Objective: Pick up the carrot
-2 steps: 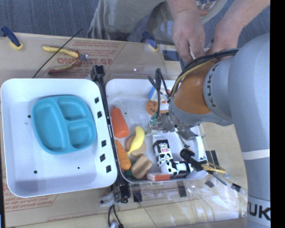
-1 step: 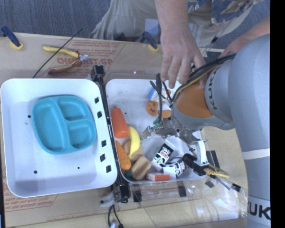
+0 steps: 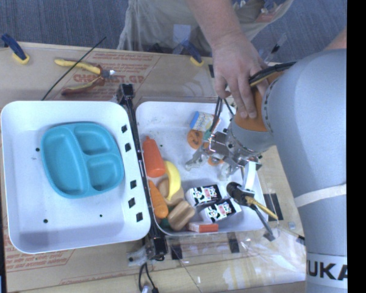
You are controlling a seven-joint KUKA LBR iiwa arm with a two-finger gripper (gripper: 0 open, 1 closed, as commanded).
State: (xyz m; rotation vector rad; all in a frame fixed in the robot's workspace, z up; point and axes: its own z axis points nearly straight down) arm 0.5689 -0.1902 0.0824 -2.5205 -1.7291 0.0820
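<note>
1. Two white bins: the left bin (image 3: 24, 224) holds one blue three-part tray (image 3: 82, 157); the right bin (image 3: 171, 112) holds the food.
2. Left of the gripper (image 3: 222, 154) lie two orange pieces: a smooth tapered carrot (image 3: 152, 156) by the bin wall and a smaller one (image 3: 158, 200) below it. Between them sits one yellow banana (image 3: 171, 177). Two cow-print cartons (image 3: 204, 195) lie just below the gripper.
3. A person's hand (image 3: 238, 72) rests on the orange band above the wrist.
4. The metal gripper hangs over the bin floor, right of the carrot; whether its fingers are parted I cannot tell.
</note>
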